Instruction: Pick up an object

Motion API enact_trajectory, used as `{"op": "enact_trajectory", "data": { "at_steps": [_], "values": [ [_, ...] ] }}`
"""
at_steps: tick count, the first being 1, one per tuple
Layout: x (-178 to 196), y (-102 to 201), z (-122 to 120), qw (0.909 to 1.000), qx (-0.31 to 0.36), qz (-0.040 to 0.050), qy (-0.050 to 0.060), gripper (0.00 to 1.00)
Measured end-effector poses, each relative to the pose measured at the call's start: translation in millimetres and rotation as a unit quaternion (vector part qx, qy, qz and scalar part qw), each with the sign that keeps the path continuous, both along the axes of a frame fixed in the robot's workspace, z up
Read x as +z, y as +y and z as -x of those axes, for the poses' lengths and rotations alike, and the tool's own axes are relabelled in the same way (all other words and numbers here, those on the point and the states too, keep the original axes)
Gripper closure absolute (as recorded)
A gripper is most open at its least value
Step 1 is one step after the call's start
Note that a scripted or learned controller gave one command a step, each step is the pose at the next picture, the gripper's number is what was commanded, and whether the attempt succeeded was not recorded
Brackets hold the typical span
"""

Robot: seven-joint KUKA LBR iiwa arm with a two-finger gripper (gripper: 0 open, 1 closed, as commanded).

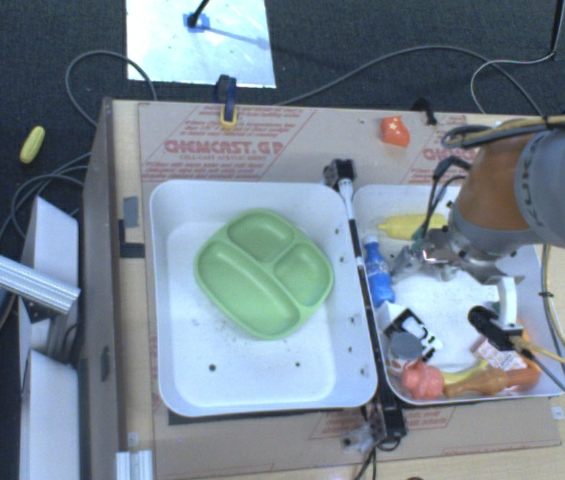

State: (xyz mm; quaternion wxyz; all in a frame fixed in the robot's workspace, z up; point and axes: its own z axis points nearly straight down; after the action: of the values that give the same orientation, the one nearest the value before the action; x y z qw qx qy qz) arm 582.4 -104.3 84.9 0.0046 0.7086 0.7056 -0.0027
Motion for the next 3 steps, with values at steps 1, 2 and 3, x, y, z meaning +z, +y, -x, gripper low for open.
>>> {"op": "enact_trajectory", "data": {
  "at_steps": [1, 2, 3],
  "values": [
    [-6, -39, -77, 0.9997, 0.006, -0.0094, 0.024, 0.0],
    [0, -53, -11, 1.0, 0.003, -0.0047, 0.001, 0.0],
    [-1, -35, 58, 1.0, 0.002, -0.0054, 0.001, 0.0]
  ]
}}
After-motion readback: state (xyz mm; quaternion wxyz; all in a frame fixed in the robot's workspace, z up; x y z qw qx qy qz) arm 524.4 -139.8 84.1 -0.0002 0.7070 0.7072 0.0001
